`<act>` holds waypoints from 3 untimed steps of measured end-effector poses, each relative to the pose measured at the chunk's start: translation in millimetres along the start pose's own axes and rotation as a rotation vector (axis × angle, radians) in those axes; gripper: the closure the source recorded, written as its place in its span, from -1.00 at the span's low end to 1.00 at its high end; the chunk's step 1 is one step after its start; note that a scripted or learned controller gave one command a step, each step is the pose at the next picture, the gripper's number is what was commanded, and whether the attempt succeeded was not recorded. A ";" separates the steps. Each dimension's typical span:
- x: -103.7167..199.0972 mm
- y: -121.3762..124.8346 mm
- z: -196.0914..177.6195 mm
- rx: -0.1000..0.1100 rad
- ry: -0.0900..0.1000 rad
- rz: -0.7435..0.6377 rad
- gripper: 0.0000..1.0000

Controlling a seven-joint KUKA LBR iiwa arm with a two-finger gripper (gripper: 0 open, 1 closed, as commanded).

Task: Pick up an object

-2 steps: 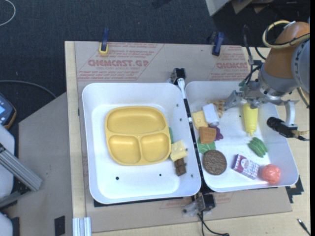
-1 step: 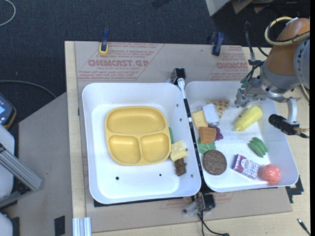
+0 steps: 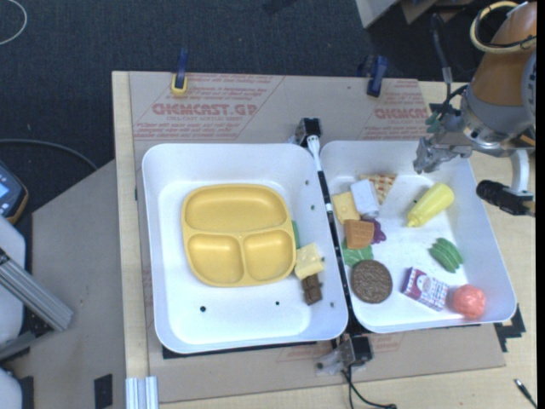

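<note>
The grey two-finger gripper hangs over the far edge of the right white bin, grasping nothing; I cannot tell its opening. The nearest candidate, a yellow plastic mustard bottle, lies just below it, unlifted. The pick remains undone.

The right bin holds a yellow mustard bottle lying tilted at its far side, a green pepper nearer, a red tomato and purple carton at the near right, and a brown patty to their left.
</note>
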State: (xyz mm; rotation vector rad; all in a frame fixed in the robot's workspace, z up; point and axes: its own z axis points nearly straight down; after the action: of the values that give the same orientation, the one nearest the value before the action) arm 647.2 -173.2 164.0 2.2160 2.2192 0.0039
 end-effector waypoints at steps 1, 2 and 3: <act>-4.7 8.2 -46.8 0.000 0.000 0.000 1.00; -4.8 9.1 -61.6 0.001 0.000 0.000 1.00; 29.9 -38.4 -54.0 0.010 0.004 0.000 1.00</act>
State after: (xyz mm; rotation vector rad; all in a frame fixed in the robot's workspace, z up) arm 608.5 -143.3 217.7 2.2233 2.2261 -0.0035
